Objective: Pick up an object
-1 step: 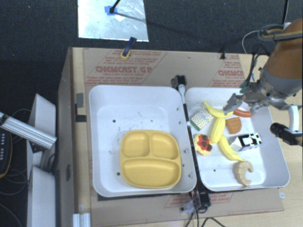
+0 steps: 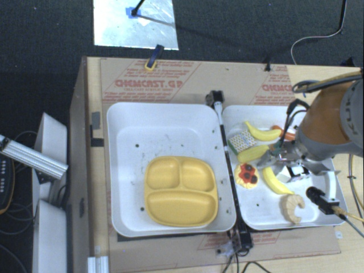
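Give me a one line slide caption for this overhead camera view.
KUKA arm reaches over the right bin of toy food; a yellow divided tray sits in the left bin.

I see my arm (image 2: 341,118) as a rounded grey housing with a broad orange band, black cables looped along it, and silvery metal parts at the wrist.
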Robot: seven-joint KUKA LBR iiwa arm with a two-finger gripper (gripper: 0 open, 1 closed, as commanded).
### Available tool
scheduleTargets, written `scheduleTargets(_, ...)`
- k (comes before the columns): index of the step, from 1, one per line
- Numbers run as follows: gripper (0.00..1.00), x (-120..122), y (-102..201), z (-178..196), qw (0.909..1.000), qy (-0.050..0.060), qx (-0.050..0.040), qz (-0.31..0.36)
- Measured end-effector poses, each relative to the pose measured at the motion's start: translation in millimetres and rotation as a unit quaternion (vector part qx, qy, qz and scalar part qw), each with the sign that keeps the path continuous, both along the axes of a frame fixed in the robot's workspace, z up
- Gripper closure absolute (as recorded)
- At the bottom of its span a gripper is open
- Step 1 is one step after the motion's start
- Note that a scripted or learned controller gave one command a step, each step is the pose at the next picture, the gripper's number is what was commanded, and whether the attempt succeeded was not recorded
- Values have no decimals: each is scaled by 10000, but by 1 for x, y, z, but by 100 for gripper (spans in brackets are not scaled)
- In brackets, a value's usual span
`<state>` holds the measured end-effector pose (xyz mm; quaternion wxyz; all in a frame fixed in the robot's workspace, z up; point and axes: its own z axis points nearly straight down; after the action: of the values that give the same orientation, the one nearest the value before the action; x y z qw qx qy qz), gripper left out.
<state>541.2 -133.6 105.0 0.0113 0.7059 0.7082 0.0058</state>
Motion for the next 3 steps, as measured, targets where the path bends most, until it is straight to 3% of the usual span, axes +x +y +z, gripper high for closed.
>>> scheduleTargets(1,0,-5,2,-10,9999,100,36,-12)
scheduleTargets(2,0,7,14,-16,10000,45,-37,-40)
scheduleTargets(3,0,-6,12,-15,10000,17,-17,-36)
